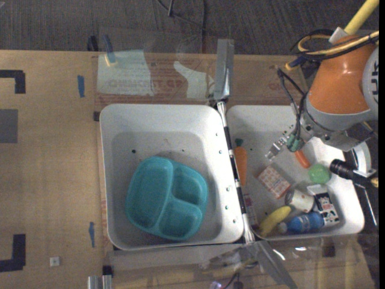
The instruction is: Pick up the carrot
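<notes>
Worktop (54, 161): wooden, two white bins.
Carrot (240, 163): right bin (252, 118), left wall.
Tool (281, 147): above right bin, grip unclear.

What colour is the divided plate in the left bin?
Teal, a blue-green: the divided plate lies in the left bin, seen best in the camera view.

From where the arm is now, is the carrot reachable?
Probably yes. The carrot lies by itself against the right bin's left wall, nothing on top; that wall may crowd the gripper.
</notes>
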Motion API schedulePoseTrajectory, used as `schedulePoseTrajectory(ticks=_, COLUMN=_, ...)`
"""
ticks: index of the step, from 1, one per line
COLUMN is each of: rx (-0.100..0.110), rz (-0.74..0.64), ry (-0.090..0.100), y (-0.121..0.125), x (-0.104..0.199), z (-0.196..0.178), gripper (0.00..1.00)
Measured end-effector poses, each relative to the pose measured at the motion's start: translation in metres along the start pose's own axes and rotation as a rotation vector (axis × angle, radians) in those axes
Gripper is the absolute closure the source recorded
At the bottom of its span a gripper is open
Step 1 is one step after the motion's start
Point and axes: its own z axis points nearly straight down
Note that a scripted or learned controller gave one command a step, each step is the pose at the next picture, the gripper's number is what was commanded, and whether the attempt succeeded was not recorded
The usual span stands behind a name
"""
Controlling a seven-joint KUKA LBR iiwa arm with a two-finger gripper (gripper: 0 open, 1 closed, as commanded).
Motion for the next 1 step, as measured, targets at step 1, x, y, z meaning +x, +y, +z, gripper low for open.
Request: schedulePoseTrajectory(ticks=1, rx=0.002, rz=-0.006, ry=0.002, y=-0.0631, x=0.0576, z=-0.0159, gripper=1.0)
